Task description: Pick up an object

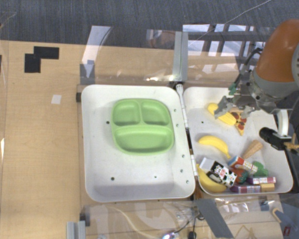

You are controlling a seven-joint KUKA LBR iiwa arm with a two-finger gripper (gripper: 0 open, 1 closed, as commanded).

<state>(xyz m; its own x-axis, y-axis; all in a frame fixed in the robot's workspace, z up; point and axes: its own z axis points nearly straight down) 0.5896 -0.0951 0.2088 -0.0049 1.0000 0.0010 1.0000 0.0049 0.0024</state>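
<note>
My gripper (231,112) hangs low over the back of the right bin (284,183), open, its fingers on either side of a yellow-orange toy piece (230,119). Nothing is lifted between them. A small yellow piece (212,108) lies just left of the gripper. Nearer the front is a yellow banana (214,144). At the front of the bin a pile holds a second yellow banana (209,182), a black-and-white patterned block (220,172), a wooden-handled tool (250,150), a green toy (259,168) and a few small sticks (256,184).
The left bin (97,178) holds a green divided plate (142,126) at its middle. A metal rail (185,128) separates the two bins. The arm's orange band (284,46) and grey wrist loom over the right bin's back right corner. Clear panels stand behind the bins.
</note>
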